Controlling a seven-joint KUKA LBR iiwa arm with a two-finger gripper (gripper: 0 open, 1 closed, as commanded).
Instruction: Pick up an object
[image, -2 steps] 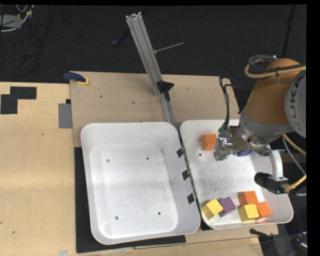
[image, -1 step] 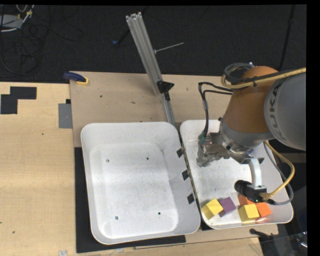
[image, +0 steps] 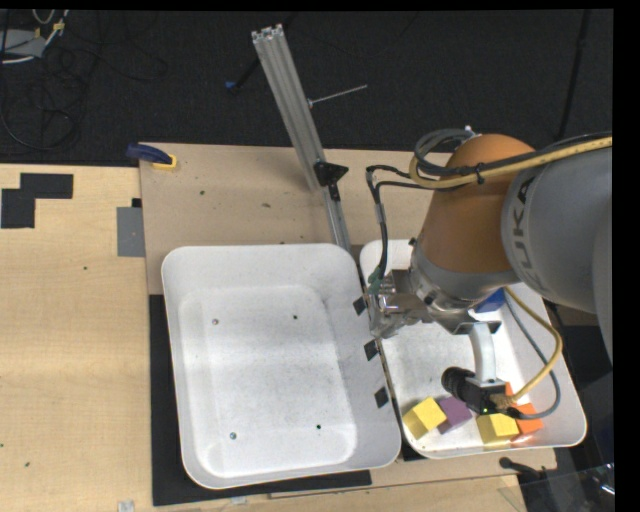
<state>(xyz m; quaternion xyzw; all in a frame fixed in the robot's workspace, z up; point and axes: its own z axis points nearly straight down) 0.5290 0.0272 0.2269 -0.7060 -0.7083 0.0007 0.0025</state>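
The gripper (image: 395, 305) hangs low over the right bin (image: 425, 365), close to that bin's left wall. The wrist hides it, so its state, spread or pressed together, cannot be told. Nothing is seen held.

Candidate objects lie at the near end of the right bin: a yellow block (image: 424, 416) touching a purple block (image: 456, 410), and farther right a second yellow block (image: 495, 429) beside an orange piece (image: 528, 425).

Likely faults:
- A descent at the present position probably meets bare floor or the wall, since the blocks lie nearer.
- Touching blocks may shift together, causing a slip.
- The near wall crowds any approach.
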